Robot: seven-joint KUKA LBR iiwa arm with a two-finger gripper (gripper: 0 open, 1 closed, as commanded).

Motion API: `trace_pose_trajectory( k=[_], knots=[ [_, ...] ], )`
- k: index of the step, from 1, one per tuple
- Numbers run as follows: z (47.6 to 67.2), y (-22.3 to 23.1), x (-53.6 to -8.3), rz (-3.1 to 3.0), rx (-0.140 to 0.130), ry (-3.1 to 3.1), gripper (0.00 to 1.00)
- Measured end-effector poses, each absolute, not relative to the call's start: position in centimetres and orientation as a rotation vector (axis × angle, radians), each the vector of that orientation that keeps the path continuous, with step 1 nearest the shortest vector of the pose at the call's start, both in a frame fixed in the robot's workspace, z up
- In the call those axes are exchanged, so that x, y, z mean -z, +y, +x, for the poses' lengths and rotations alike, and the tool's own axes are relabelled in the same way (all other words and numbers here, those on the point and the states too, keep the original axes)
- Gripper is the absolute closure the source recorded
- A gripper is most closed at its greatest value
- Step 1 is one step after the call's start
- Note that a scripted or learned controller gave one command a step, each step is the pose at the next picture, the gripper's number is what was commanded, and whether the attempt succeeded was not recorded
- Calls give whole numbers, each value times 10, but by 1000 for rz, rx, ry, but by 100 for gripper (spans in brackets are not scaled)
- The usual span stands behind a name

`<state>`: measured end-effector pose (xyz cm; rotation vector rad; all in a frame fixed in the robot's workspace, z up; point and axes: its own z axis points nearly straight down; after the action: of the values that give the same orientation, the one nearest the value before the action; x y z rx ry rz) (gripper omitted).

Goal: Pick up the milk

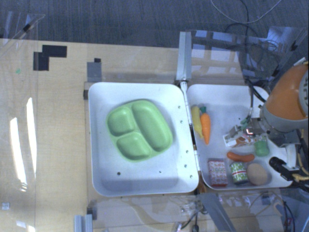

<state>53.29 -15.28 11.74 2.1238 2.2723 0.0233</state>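
The milk point(235, 137) is a small white carton with red print. It lies tilted on its side in the middle of the right bin point(219, 98). My gripper point(250, 127) reaches in from the right under the orange band point(288, 100). It sits right at the carton's upper right end, and the wrist hides where the two meet.
Around the milk in the right bin lie a carrot point(206, 127), a yellow item point(196, 121), a green item point(261, 148), a red sausage point(240, 156), a red packet point(217, 171), a small can point(238, 172) and a tan potato point(258, 174). The left bin point(104, 173) holds a green divided plate point(139, 129).
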Motion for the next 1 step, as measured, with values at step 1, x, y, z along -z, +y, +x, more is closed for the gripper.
trace_pose_trajectory(
  k=[1],
  knots=[
    [529,-155,-108,2018,-35,2334,0]
  ],
)
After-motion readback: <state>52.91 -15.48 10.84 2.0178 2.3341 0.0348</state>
